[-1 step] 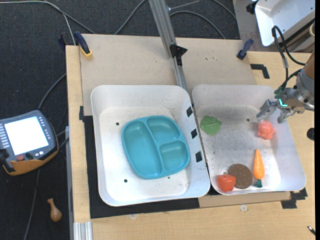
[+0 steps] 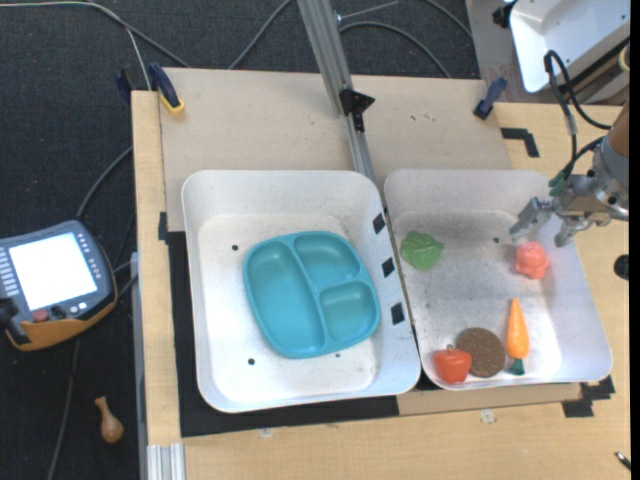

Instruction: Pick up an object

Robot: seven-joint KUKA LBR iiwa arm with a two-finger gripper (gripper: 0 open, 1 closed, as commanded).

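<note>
Two shallow white bins sit side by side on the bench, the left bin (image 2: 215, 368) holding a teal divided tray (image 2: 312, 293) with three compartments, lying near its centre and turned a little askew. The right bin (image 2: 590, 338) carries the small toy foods. A green lettuce-like piece (image 2: 422, 251) rests at about ten o'clock in that bin, close to the wall shared with the left bin. A pink lumpy toy (image 2: 532, 260) lies at about two o'clock. An orange carrot (image 2: 516, 330) with a green tip stands lengthwise at about five o'clock, just beside a brown round disc (image 2: 482, 351), which touches a red tomato-like piece (image 2: 452, 365) at about six o'clock, against the near rim.

The arm comes in from three o'clock of the frame, and its gripper (image 2: 546, 224) hangs over the upper right part of the right bin. The two fingers are spread apart with a clear gap between them and nothing sits in that gap. The pink lumpy toy lies just below the gripper in the frame, toward six o'clock from the fingertips, near them but apart from them. One fingertip (image 2: 524, 222) points down toward the bin floor at the toy's eleven o'clock side.

A pendant with a white screen (image 2: 48, 273) lies on the dark floor at nine o'clock of the frame.
</note>
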